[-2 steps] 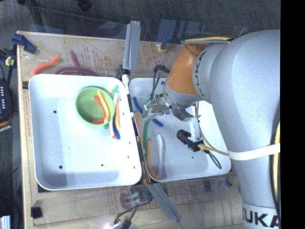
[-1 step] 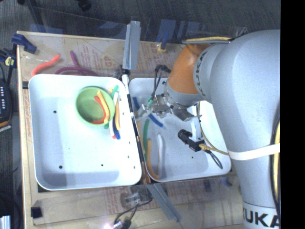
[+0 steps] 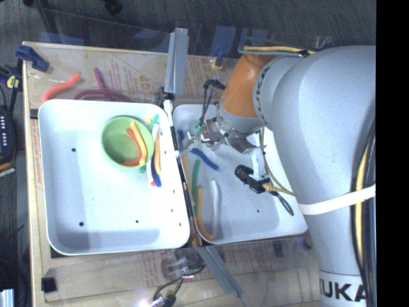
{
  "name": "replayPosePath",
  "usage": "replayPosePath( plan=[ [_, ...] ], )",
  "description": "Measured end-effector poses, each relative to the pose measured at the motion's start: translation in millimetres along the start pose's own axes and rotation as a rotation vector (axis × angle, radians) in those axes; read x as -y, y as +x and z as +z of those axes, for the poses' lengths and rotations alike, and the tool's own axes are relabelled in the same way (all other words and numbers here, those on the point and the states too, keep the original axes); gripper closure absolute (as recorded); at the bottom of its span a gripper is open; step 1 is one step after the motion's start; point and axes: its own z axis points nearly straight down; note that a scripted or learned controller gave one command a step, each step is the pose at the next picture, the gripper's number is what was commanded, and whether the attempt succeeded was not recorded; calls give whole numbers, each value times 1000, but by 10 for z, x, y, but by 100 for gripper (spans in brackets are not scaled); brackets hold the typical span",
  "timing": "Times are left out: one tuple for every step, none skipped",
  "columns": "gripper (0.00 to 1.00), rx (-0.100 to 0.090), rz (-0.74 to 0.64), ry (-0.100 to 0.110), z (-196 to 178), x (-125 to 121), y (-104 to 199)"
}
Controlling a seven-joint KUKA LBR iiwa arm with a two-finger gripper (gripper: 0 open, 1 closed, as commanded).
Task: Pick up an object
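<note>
Arm reaches in from right, gripper [image 3: 195,135] low over the right bin's [image 3: 281,226] upper-left corner; whether it is released or clenched cannot be told. Blue stick [image 3: 206,159], green stick [image 3: 197,174] and orange stick [image 3: 200,211] lie just below it. Left bin [image 3: 89,210] holds green bowl [image 3: 121,142] with coloured sticks.

Both bins are white: the left bin [image 3: 89,222] holds a light green bowl [image 3: 123,142] with red, orange and yellow strips [image 3: 137,142] across it. In the right bin [image 3: 246,226] lie a green stick [image 3: 196,174], a blue piece [image 3: 204,158] and an orange-brown strip [image 3: 200,210]. The arm [image 3: 313,126] is grey with an orange band [image 3: 239,91]. The desk [image 3: 128,62] is pale tan wood with faint red print.
</note>
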Motion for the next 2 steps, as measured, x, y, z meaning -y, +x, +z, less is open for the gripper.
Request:
replayPosePath(
  plan=[
    [0, -15, -111, -2, 9, 406, -193],
    [0, -18, 134, 11, -473, 352, -524]
  ],
)
